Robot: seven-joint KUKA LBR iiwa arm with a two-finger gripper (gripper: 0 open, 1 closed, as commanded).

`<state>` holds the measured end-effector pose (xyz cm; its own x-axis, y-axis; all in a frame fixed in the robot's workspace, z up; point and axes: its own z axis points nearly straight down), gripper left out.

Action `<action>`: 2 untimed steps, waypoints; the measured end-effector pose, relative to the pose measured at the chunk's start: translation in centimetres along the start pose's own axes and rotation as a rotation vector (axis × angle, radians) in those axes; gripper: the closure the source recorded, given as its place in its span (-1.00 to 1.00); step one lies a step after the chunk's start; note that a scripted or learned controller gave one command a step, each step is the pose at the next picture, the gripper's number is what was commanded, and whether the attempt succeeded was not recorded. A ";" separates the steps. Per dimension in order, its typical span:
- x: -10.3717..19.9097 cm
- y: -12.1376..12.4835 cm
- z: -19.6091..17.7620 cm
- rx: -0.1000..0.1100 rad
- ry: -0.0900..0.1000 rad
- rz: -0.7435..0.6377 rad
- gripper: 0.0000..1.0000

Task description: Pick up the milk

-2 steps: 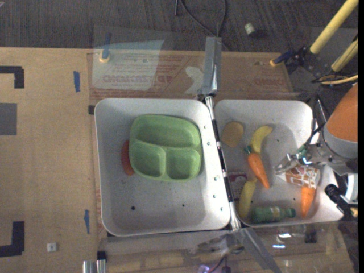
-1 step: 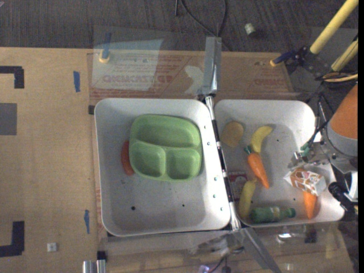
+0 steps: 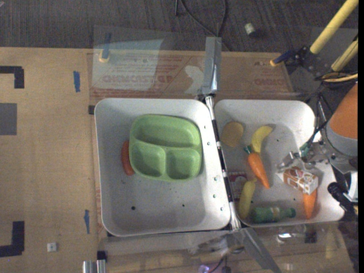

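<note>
The small orange-and-white milk carton (image 3: 300, 180) lies tilted in the right-hand shallow white bin (image 3: 273, 108), beside an orange carrot (image 3: 259, 170). The tool (image 3: 301, 154) hangs just above its top, presumably lined up for gripping.

Claw (image 3: 297, 159) crowded by milk carton (image 3: 301, 180) just beneath, carrot (image 3: 308, 205) beyond it, open bin floor (image 3: 278, 144) left toward a second carrot (image 3: 259, 170)
</note>
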<state>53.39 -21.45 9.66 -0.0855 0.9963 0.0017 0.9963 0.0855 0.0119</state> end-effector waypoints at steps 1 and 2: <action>-0.2 0.1 -0.8 -0.002 -0.001 0.002 1.00; 6.5 -0.5 -10.5 0.013 -0.002 -0.043 1.00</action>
<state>52.21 -15.08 20.13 -0.1277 0.9918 0.0000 0.9918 0.1277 -0.0006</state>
